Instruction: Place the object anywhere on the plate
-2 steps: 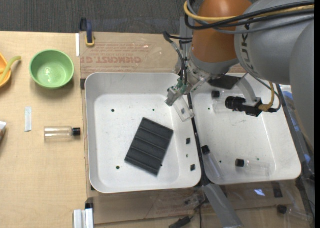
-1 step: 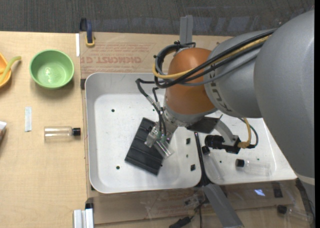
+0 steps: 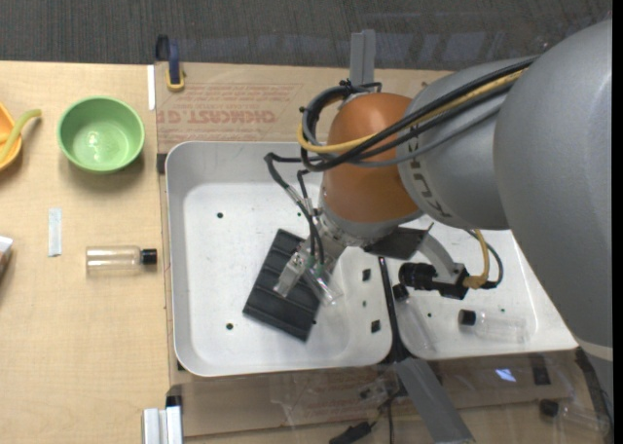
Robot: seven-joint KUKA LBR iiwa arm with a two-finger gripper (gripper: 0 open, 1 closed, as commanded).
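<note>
Step, judged: placing phase. Arm (image 3: 545, 140) reaches in w/ the hand (image 3: 304, 272) low over a black slab (image 3: 277, 301) in the view-left bin (image 3: 209, 228). I take the slab as the "plate".

Hand state: cannot tell. A clear, glinting bit sits at its tip, over the slab's upper right part. It could be the object or part of the hand, so no grasp is claimed.

Other candidate object: a clear vial w/ dark cap (image 3: 492, 323), lying on its side in the right-hand bin (image 3: 545, 320), well apart from the slab.

Next move, approx: if the clear bit is the object, let go w/ it resting on the slab, then lift straight up. If not, fetch the vial.

Materials:
- slab: matte black, flat, rectangular, ribbed along its length, lying askew
- bins: smooth white plastic, shallow, rounded corners
- vial: transparent and cylindrical, so prob. rolls
</note>
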